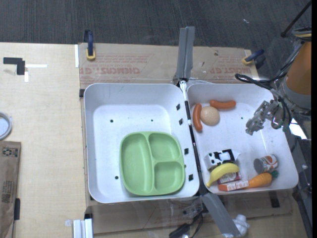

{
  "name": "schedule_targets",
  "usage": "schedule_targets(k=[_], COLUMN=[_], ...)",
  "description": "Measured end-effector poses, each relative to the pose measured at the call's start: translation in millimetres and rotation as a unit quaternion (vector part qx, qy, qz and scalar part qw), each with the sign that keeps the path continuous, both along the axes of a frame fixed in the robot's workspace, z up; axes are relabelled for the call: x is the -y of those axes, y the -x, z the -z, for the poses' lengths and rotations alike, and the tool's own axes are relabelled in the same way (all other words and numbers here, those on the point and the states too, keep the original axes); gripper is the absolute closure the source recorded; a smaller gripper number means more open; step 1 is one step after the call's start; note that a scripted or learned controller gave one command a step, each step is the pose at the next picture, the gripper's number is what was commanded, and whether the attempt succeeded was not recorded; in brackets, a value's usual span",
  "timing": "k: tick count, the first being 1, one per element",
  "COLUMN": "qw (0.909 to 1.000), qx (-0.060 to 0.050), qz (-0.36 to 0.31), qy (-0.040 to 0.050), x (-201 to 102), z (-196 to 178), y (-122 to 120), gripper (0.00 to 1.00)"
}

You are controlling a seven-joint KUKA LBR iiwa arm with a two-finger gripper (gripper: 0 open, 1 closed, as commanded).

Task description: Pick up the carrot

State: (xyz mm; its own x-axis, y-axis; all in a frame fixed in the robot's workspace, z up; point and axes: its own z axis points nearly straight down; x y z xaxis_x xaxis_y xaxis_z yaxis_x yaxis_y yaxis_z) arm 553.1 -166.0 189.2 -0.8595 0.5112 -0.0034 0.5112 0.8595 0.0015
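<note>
Two white bins are set side by side across the middle of the frame: the left bin (99,133) carries a green divided plate (151,162), and the right bin (237,90) is where all the clutter is packed, so that's where trouble can be expected. The gripper (254,124) is hung over the right bin's upper right area, and honestly whether the pincer is spread or pressed together cannot be told from this angle. The carrot (259,180) is found at the bin's lower right corner, well apart from the gripper, laid flat with its tip touching a red packet (233,186) and a small can (265,162) just above it. A banana (222,172) is parked just left of that. A miss could easily be caused by the wall right there, or the can could get grabbed or knocked instead.
</note>
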Motion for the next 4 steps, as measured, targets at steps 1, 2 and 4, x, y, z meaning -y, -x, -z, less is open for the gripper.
schedule_targets(k=[1,2,4], qw=[0.9975,0.9968,0.9014], qx=[0.000,-0.001,-0.002], qz=[-0.070,0.080,0.433], qy=[0.0004,-0.0002,-0.0003], x=[32.3,53.5,56.0], z=[-182.0,-113.2,-44.8], y=[23.4,-21.6,-32.9], gripper=[1.00,1.00,1.00])
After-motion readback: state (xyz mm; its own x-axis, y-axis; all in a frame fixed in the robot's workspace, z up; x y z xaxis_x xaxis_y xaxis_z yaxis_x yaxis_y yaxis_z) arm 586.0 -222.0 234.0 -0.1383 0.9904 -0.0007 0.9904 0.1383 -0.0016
